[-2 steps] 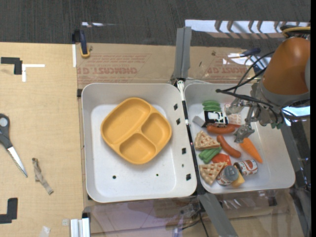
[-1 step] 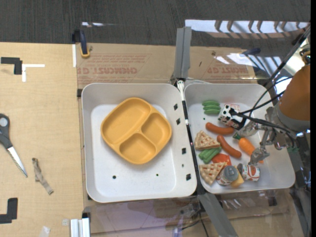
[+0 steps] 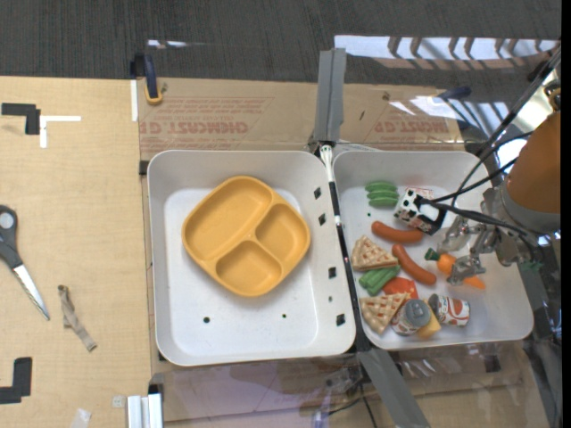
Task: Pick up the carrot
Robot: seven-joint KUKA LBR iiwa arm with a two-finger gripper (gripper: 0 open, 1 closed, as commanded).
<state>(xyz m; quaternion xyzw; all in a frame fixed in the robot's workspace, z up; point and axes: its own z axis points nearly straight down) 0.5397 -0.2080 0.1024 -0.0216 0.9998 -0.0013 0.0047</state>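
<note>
— What lies nearest, and what is met going across from the left?

— A black corner mark (image 3: 18, 377) is found on the desk (image 3: 80, 194) at the near left, with scissors (image 3: 16, 255) beyond it. Next, a yellow divided plate (image 3: 245, 234) is carried in the left bin (image 3: 161, 328). The right bin (image 3: 513, 324) is crowded with toy food. The carrot (image 3: 444, 262) is lodged towards its right side, about midway between the far and near walls, with the green top pointed left.

— Which step is judged to be in hand?

— The grasp itself, most likely. The gripper (image 3: 466, 269) is placed low over the carrot, so that the middle is covered by metal and orange is seen on either side. Whether it is open or closed cannot be told, so no hold can be claimed.

— What is called for next?

— A firm closure across the carrot's body would be needed, then a straight lift. If nothing is caught, a fresh approach would be required.

— And what is in the way?

— A waffle piece (image 3: 382, 310) and a grey-lidded tin (image 3: 412, 315) are set well to the left and are little at risk. A sausage (image 3: 416, 264) is laid just beside the green top, and a red-and-white can (image 3: 453, 310) is stood near on the camera side. Either could be nudged or pinched along with the carrot.
</note>
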